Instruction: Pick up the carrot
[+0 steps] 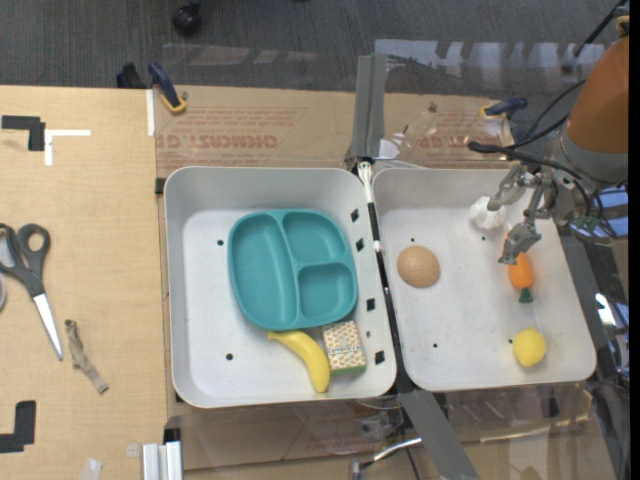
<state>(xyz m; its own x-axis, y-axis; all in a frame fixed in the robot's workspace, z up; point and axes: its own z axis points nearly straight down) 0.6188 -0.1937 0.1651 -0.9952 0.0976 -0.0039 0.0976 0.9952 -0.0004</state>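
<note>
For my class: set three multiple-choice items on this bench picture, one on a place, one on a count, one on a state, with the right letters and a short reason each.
1. Where does the carrot lie?
A. right bin
B. left bin
C. cardboard

2. How many compartments has the teal tray?
A. two
B. three
C. five

3. How does the banana lie?
A. inside the tray
B. beside the tray, in the left bin
C. under the scissors

Answers: 1 A, the carrot sits in the right bin under the gripper. 2 B, its ridges mark three wells. 3 B, it lies on the bin floor by the tray's edge.
</note>
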